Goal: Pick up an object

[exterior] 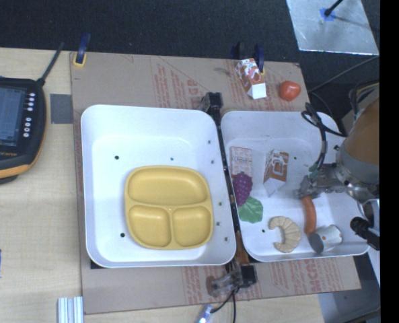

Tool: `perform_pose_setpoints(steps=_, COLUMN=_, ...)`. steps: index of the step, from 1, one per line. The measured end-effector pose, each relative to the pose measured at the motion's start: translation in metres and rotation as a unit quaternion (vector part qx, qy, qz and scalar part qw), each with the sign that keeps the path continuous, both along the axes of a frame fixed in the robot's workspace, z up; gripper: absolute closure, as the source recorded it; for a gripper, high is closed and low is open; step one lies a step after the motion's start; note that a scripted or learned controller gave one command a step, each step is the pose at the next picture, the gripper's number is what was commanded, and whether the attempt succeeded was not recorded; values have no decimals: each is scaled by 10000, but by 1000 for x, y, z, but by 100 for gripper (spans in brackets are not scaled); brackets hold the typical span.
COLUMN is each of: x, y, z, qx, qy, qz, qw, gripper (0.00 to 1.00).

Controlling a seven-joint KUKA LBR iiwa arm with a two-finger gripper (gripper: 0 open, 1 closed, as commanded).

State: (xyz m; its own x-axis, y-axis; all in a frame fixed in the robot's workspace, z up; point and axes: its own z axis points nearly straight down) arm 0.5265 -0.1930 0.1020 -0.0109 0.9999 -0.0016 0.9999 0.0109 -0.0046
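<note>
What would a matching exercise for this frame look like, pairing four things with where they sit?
Things:
1. yellow divided plate
2. croissant
3. red tomato
4. handheld controller

Places:
A. on the cardboard beyond the right bin's far edge
B. on the bench left of both bins
C. in the left bin
D. in the right bin, near its front edge

Pairs: 1-C, 2-D, 3-A, 4-B
</note>
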Motion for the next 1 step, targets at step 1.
perform_pose_setpoints(steps=1, x=-3, y=115, z=90, qx=9, qy=-9, qz=-13, qw=10000, gripper=100)
